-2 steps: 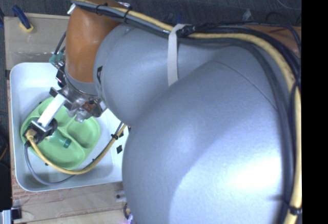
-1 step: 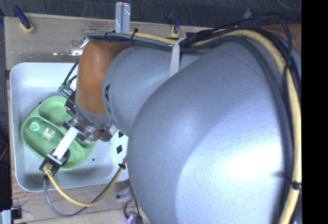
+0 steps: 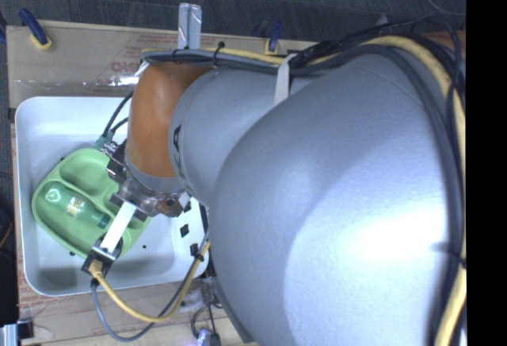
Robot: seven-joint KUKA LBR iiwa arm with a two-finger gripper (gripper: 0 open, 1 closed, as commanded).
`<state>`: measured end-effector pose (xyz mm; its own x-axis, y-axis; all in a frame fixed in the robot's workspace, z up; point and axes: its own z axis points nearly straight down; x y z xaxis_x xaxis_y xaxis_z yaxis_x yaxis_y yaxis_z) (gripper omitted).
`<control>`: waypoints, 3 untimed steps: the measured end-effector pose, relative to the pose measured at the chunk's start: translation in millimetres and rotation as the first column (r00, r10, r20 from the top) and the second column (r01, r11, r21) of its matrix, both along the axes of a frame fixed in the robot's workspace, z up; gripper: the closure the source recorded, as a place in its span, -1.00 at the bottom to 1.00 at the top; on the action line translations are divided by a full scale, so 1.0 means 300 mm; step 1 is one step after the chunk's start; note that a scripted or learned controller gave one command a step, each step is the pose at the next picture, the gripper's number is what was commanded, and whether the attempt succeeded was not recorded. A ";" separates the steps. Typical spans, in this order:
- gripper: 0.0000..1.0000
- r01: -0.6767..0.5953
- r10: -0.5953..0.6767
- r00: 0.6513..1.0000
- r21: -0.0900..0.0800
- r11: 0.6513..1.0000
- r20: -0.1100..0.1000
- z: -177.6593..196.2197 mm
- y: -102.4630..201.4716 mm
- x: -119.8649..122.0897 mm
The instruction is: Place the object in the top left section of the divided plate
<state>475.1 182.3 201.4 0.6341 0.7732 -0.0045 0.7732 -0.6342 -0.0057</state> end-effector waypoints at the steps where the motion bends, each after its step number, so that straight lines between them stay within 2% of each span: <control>1: 1.00 -0.097 0.097 0.995 0.000 0.995 -0.001 -0.126 -0.047 -0.002; 2: -1.00 -0.098 0.098 0.995 -0.001 0.995 0.000 -0.126 -0.047 -0.001; 3: -1.00 -0.140 0.140 0.990 0.001 0.990 0.005 0.333 -0.029 0.002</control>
